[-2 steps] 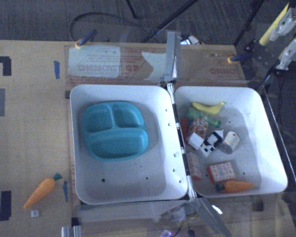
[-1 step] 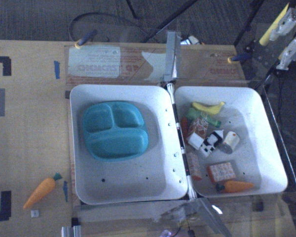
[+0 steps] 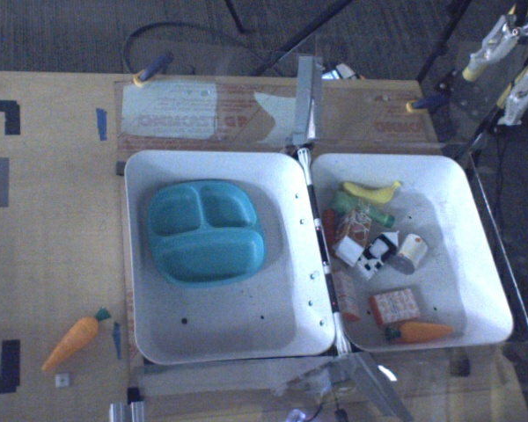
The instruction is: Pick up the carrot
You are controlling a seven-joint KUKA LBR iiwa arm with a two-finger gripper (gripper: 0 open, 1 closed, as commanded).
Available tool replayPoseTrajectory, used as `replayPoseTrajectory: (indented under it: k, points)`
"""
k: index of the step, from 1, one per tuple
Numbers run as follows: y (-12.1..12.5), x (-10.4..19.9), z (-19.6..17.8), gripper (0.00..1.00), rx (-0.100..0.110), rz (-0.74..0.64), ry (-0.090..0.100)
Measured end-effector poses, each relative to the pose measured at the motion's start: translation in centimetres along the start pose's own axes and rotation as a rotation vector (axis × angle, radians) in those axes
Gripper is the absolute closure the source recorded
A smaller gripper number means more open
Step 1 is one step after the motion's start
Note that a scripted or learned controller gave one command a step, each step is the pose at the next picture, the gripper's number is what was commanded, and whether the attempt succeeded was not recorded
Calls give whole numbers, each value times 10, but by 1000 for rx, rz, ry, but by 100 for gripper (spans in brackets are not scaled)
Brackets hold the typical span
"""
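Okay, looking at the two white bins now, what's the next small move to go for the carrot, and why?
Probably bring the arm in over the right white bin and lower toward the orange carrot with the dark green top lying near its front edge, beside the small red patterned box. It lies flat with open space on its right. A second orange carrot lies on the wooden bench, farther away.

A teal tray (image 3: pixel 207 233) lies in the left bin (image 3: pixel 158 341). In the right bin (image 3: pixel 484 262), a banana (image 3: pixel 370 191) sits at 12 o'clock, a red box (image 3: pixel 395 305) at 6.
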State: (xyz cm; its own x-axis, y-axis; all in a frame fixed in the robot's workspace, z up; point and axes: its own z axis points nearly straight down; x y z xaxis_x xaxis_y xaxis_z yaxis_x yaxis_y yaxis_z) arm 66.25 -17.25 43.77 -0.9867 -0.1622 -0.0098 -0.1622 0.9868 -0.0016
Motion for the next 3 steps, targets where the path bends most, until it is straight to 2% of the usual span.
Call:
replayPoseTrajectory:
  k: [2,3]
  points:
    - [-24,-2,0,0,-1,-880,-1]
    - [-21,-2,1,0,-2,-1115,-1]
